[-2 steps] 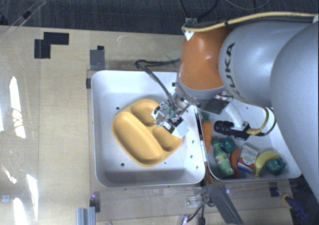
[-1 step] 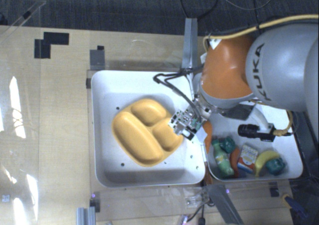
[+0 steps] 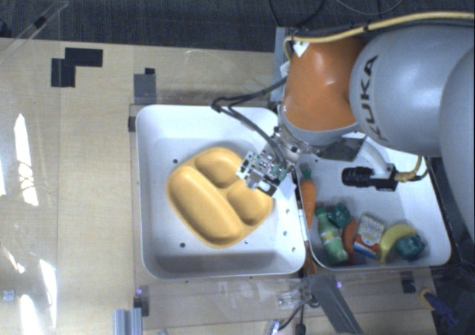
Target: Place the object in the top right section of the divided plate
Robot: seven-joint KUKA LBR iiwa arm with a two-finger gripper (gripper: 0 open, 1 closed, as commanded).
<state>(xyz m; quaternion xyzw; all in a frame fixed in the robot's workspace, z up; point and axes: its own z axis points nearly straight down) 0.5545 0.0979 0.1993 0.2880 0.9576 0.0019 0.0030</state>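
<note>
A yellow divided plate (image 3: 211, 200) lies in the left white bin (image 3: 152, 200), with one long section on its left and two smaller ones on its right. My gripper (image 3: 260, 171) hangs over the plate's right rim, near the ridge between the top right section (image 3: 217, 163) and the lower right one (image 3: 250, 206). It is small and partly hidden under the wrist, and I make out no object in it. The plate's sections look bare.
The right bin (image 3: 438, 200) holds toy food: an orange carrot (image 3: 307, 196) by its left wall, green pieces (image 3: 332, 231), a small box (image 3: 369, 231), a banana (image 3: 397, 237) and a teal piece (image 3: 410, 246). The arm's big grey and orange body (image 3: 349, 92) overhangs that bin.
</note>
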